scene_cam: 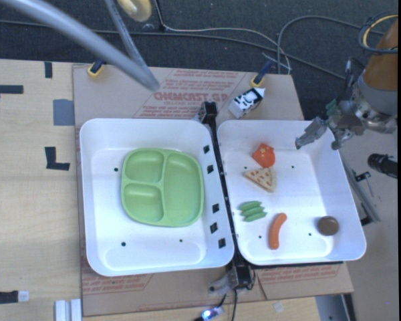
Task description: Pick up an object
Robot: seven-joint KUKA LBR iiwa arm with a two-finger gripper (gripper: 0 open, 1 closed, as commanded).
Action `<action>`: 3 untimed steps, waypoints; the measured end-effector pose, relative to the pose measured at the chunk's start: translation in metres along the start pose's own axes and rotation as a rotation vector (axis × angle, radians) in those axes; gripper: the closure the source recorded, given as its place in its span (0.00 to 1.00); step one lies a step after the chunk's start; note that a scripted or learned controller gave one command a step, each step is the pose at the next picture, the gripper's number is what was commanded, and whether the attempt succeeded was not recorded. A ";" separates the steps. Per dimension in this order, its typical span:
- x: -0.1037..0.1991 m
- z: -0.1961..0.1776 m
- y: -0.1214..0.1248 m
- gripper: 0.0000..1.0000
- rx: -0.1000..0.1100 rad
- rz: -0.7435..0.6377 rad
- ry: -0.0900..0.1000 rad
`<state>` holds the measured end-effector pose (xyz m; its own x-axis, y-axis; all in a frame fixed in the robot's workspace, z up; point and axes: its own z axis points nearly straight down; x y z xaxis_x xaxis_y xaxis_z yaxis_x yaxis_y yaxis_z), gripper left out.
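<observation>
- On the bench (pixel 27 179), two shallow white bins sit side by side; the left bin (pixel 93 199) carries a green divided plate (pixel 163 186).
- At the right bin (pixel 344 199), five small toy foods lie well apart from the plate: a red strawberry-like piece (pixel 264 156), a pizza wedge (pixel 261 178) just beside it, green pea pods (pixel 252 210), an orange sausage (pixel 276 231) and a brown round piece (pixel 328 226).
- Over that bin's upper right rim, the hand (pixel 317 134) hangs at the end of the grey arm (pixel 377 85), grasping nothing; whether its fingers are parted or closed cannot be told at this angle.
- Risk, as judged: every candidate is small and low, so a slightly off descent could close on bare bin floor, nudge a piece aside, or catch the strawberry and pizza together.
- Risk, as judged: starting above the rim, the hand could clip the bin wall on its way in.
</observation>
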<state>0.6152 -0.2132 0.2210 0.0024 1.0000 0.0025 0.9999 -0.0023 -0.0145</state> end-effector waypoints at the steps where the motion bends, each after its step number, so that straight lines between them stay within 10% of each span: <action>1: 0.001 -0.009 0.003 0.00 -0.013 -0.004 -0.003; 3: 0.003 0.083 0.008 0.00 -0.009 -0.003 -0.004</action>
<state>0.6220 -0.2097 0.1376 -0.0011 1.0000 -0.0012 1.0000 0.0011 -0.0052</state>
